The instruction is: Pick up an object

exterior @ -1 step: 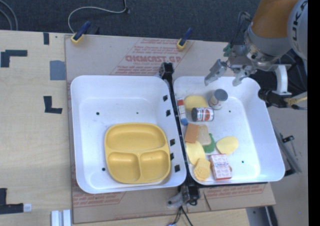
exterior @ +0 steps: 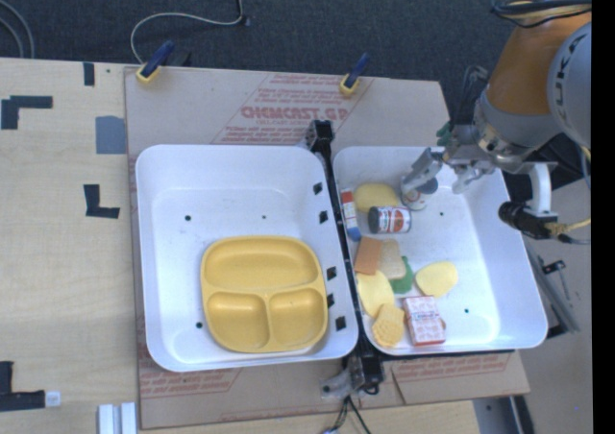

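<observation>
The right bin [exterior: 500, 259] holds several toy foods along its left side: a small can with a red label [exterior: 389, 221], a pale yellow round piece [exterior: 375, 197], a tan bread slice [exterior: 369, 255], a yellow chip [exterior: 437, 278] and a red box [exterior: 424, 320]. My gripper [exterior: 444, 178] hangs over the bin's upper part, just right of the can and the round piece. Its two fingers [exterior: 420, 178] stand apart, open, with nothing between them.
The left bin [exterior: 173, 192] carries a yellow divided plate [exterior: 264, 293]. A waffle cookie [exterior: 387, 327] and a green piece [exterior: 405, 277] lie among the foods. Black clips run down the wall between the bins [exterior: 332, 230]. The grey and orange arm [exterior: 538, 67] comes in from the upper right.
</observation>
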Controlling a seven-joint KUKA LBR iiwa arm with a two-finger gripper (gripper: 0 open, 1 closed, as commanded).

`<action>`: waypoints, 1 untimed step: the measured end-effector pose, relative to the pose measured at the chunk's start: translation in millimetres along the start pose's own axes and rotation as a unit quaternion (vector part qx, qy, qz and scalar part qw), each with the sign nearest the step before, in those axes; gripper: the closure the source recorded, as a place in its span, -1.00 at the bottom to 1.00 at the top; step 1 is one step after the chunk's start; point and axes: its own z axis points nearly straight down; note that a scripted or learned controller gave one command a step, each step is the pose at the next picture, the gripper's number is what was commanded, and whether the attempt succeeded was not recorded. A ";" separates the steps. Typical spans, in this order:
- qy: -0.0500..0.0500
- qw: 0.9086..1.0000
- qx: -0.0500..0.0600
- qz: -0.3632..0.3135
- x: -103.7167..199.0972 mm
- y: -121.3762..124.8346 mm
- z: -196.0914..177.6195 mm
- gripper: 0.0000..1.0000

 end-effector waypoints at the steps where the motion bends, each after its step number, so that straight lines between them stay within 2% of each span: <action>1: 0.000 1.000 -0.002 -0.001 -10.7 41.7 75.9 -1.00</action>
